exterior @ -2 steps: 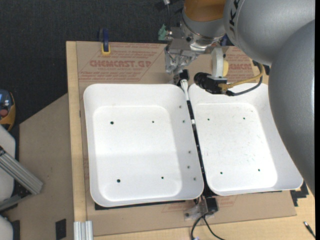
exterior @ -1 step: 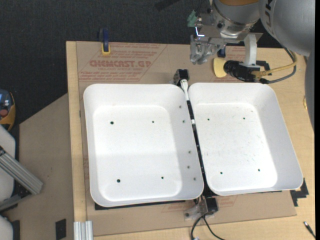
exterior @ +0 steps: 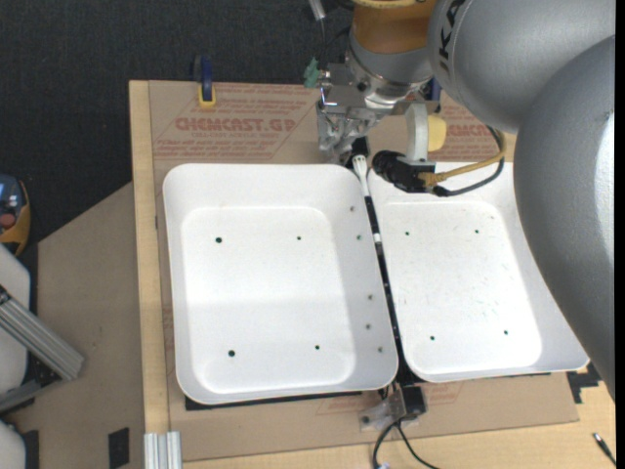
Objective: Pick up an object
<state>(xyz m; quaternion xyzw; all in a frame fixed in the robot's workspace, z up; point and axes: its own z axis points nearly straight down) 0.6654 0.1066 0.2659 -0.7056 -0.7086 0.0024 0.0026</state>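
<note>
You look down on a brown board point(exterior: 244, 125) printed with faded red lettering, lying on a tan bench top point(exterior: 88, 262). Behind it stretches dark speckled flooring point(exterior: 117, 27). A blue-handled yellow clamp point(exterior: 205, 81) grips the board's far edge. At your lower left, a grey aluminium rail point(exterior: 39, 335) runs at a slant. Light falls evenly.

Bench top point(exterior: 244, 120), a tan board printed with red lettering, bearing two shallow white bins side by side: left bin point(exterior: 186, 262) and right bin point(exterior: 527, 350), their inner rims touching.
</note>
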